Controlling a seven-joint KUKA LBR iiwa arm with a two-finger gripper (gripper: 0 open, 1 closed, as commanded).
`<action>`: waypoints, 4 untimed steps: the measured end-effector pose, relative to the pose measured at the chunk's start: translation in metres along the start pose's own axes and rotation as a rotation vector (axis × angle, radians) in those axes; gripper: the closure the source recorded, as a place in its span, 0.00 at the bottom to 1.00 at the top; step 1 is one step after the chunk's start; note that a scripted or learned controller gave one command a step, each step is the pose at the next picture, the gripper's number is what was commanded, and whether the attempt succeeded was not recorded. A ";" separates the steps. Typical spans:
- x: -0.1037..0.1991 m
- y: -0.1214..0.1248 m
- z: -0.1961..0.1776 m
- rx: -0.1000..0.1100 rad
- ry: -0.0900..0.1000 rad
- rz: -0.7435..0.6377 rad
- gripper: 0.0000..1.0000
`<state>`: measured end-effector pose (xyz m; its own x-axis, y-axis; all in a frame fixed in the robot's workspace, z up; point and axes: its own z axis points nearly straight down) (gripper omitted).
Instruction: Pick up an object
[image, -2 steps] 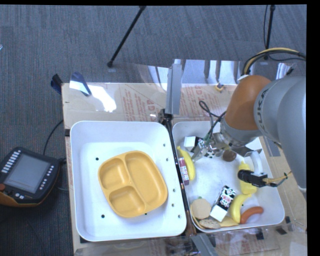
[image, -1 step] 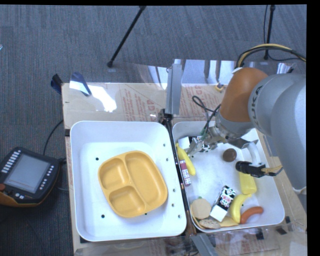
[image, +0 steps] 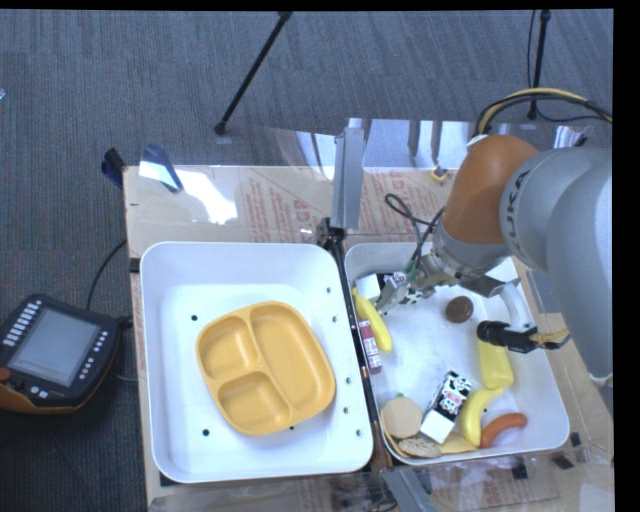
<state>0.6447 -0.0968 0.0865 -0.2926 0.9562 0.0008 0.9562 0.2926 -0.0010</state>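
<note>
Several objects crowd the right bin (image: 556, 405), and we see the end effector (image: 408, 287) low at its upper left; whether it is spread or pinching we cannot tell. Just beside it lie a small white piece (image: 367, 286), perhaps a cup, and a yellow banana (image: 372, 320). We'd drop straight down, centred on one item, clear of the bin wall.

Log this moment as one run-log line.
arm: over right white bin | pincer: low at rear-left corner, near yellow plastic banana | grasp: unconfirmed | left white bin: yellow three-compartment tray
</note>
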 end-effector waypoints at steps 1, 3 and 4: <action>-0.019 -0.003 -0.102 -0.008 -0.004 -0.042 0.00; -0.031 -0.009 -0.039 -0.001 0.000 -0.374 0.00; -0.015 -0.029 0.002 0.005 0.003 -0.050 0.00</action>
<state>0.6216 -0.1198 0.0844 -0.3401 0.9404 0.0037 0.9404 0.3401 -0.0057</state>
